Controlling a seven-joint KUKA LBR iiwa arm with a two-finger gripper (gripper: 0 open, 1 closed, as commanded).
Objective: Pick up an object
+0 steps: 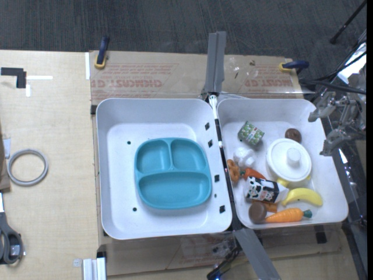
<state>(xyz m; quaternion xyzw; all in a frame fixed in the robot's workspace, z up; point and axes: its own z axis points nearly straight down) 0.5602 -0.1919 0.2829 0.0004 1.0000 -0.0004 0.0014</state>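
Note:
The right bin [326, 174] holds several small items. Among them are a white lidded bowl [289, 160], a banana [303, 197] and an orange carrot [284, 216]. Near them lie a black-and-white cow-print carton [260, 189], a brown ball [257, 212], a green patterned cube [251, 133] and a dark brown round piece [293, 135]. A teal divided plate [173, 172] lies in the left bin [111, 156]. My gripper [329, 130] hangs as grey metal parts over the right bin's far right rim, above and apart from all the items.
On the wooden bench to the left lie a grey tape roll [26, 167] and scissors [9, 244]. Behind the bins, clamps [102, 51] hold down a cardboard sheet [151, 77]. A grey divider bar [215, 63] runs between the bins.

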